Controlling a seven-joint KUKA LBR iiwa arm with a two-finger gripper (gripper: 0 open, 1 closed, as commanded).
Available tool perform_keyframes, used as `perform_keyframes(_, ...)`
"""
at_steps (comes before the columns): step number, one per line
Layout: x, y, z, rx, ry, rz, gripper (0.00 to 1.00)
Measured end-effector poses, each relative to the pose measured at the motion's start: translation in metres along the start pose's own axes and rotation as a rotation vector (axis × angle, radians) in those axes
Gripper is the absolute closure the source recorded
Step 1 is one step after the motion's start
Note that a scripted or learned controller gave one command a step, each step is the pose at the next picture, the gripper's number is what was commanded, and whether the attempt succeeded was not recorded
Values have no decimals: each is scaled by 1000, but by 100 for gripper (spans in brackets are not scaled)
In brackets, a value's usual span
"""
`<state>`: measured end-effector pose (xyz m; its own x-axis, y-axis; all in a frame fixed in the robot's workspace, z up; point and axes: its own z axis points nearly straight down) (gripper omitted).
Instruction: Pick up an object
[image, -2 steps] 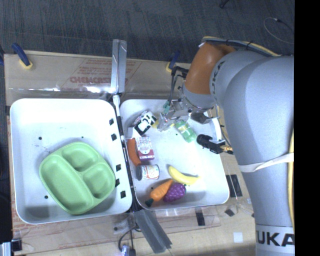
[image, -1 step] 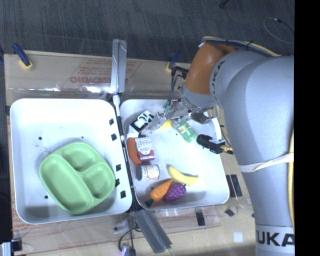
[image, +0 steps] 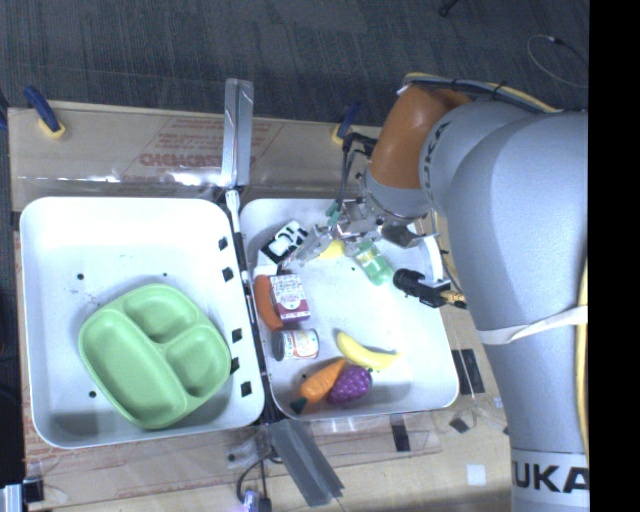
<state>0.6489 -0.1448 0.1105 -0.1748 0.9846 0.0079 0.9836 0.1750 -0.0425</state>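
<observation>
My gripper (image: 333, 236) is low over the far part of the right bin (image: 430, 345), reaching in from the right under the orange-banded wrist. Directly beneath it lie a yellow item (image: 331, 252) and a clear green bottle (image: 373, 264). Just to its left sits a black and white object (image: 287, 240). Nearer the front of this bin are a sausage (image: 264, 301), a red and white carton (image: 289, 297), a small can (image: 298, 345), a banana (image: 363, 350), a carrot (image: 318, 382) and purple grapes (image: 350, 384). No object can be seen gripped.
A green divided plate (image: 155, 353) lies in the left bin (image: 50, 240). A wall with black clips (image: 238, 290) separates the two bins. The grey arm covers the right bin's far right corner.
</observation>
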Motion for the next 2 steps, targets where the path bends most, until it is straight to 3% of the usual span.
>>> perform_keyframes(1,-15,-89,-31,-40,-7,8,0)
perform_keyframes(2,-12,-145,26,-39,-11,-242,0)
